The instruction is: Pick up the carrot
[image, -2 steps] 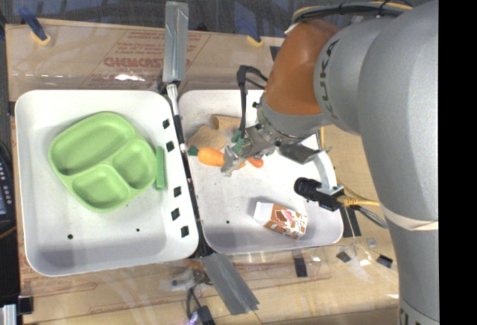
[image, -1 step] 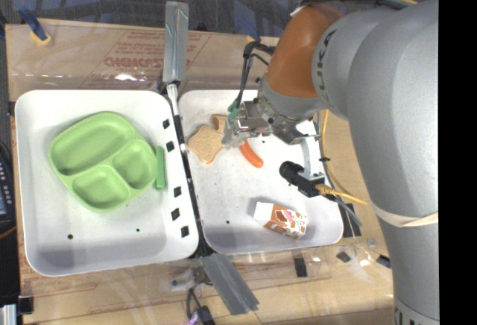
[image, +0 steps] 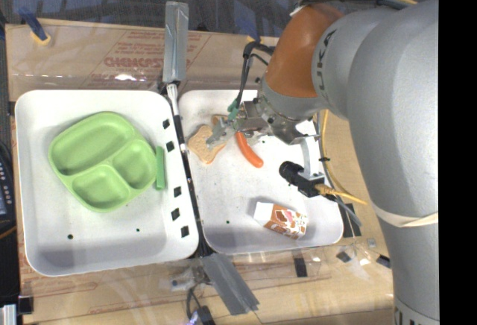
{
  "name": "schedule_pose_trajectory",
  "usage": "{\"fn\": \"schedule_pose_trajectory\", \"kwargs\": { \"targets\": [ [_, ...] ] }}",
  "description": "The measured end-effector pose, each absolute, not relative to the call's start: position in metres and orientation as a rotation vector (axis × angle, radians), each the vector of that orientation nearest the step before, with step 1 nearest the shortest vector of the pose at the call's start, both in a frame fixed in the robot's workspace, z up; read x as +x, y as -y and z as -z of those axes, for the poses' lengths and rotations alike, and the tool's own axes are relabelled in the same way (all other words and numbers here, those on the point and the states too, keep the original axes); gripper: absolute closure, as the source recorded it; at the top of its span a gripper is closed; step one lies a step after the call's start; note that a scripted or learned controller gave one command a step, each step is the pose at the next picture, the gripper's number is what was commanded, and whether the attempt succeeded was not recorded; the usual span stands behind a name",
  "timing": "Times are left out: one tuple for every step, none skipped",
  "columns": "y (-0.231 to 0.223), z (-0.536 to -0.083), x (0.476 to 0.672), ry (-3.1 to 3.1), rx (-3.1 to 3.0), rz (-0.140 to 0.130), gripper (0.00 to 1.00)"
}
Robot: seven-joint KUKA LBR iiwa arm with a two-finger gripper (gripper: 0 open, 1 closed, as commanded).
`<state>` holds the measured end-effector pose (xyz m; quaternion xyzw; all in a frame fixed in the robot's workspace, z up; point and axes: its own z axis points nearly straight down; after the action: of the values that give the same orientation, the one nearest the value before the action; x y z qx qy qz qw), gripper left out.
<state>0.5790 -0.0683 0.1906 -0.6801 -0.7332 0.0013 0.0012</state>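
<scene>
the gripper [image: 240,124] hung over the carrot [image: 250,150] beside the toast [image: 204,144], jaw state impossible to tell, so it risked nudging the toast or missing the carrot.

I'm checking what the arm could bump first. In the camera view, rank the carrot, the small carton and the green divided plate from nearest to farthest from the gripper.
1. Carrot, right bin, just beside the gripper.
2. Small carton, right bin's near side.
3. Green divided plate, left bin.
</scene>
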Motion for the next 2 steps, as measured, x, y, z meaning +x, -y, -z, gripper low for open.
{"fn": "schedule_pose_trajectory", "kwargs": {
  "targets": [
    [0.088,-0.200,0.608,2.332,-2.104,-0.002,0.00],
    [0.130,-0.236,0.651,2.181,-2.262,-0.001,0.00]
  ]
}}
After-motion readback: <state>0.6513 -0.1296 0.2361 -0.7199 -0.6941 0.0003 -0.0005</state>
